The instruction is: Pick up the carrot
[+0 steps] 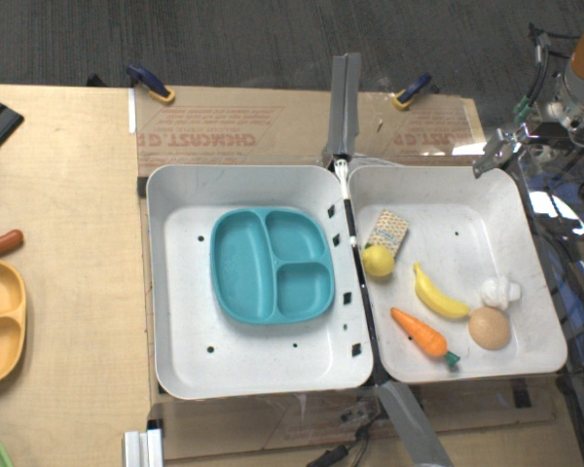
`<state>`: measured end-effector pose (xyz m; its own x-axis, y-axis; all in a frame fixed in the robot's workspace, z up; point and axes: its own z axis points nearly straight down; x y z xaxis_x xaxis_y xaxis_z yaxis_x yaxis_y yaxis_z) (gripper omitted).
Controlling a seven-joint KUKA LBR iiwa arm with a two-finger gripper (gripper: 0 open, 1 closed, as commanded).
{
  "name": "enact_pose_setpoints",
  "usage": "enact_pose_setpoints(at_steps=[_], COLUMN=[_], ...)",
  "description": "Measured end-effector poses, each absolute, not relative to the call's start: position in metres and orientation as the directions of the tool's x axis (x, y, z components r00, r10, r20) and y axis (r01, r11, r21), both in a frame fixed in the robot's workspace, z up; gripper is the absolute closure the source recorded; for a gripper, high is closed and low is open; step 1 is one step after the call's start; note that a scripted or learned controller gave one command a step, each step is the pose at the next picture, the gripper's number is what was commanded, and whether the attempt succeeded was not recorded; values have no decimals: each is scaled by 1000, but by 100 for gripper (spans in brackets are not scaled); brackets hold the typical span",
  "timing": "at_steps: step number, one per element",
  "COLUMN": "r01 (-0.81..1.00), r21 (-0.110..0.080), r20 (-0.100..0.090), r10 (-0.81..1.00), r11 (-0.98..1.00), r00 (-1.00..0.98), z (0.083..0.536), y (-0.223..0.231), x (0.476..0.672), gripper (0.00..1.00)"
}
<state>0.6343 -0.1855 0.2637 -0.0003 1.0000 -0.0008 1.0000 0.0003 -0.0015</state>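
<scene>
The end effector [496,154] sits at the far right, above the far right corner of the right bin [535,261], with the arm [574,66] largely cut off by the frame's edge. It is a tangle of metal and cable against a cluttered background, so I cannot tell how far it is open, and nothing can be seen in its grasp.

The carrot [420,334] lies in the right bin near its near edge, slanting, with its green stub toward the near right. Just right of it lies a banana [438,295], and farther right an egg [489,328] with a small white thing [500,292] touching its far side; what that thing is cannot be made out. A lemon [378,261] rests by the bin's left wall, touching a small patterned packet [388,232] on its far side.

The left bin [175,290] holds a teal divided plate [273,265]. On the bench [68,163] at the left edge, an orange plate [0,324] and a sausage [0,242] are both cut off by the frame.
</scene>
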Motion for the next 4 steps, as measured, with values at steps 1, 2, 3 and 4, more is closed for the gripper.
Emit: enact_pose_setpoints(at_steps=[1,2,3,4], r01=[985,964,957,914], r21=[-3,-1,0,1], r20=[1,1,0,-1], r10=[985,964,957,914], r11=[175,266,289,405], r00=[-175,-266,-289,-405], z=[131,150,92,131], y=[-168,-122,-111,-151], x=[542,491,478,478], gripper=[0,0,0,0])
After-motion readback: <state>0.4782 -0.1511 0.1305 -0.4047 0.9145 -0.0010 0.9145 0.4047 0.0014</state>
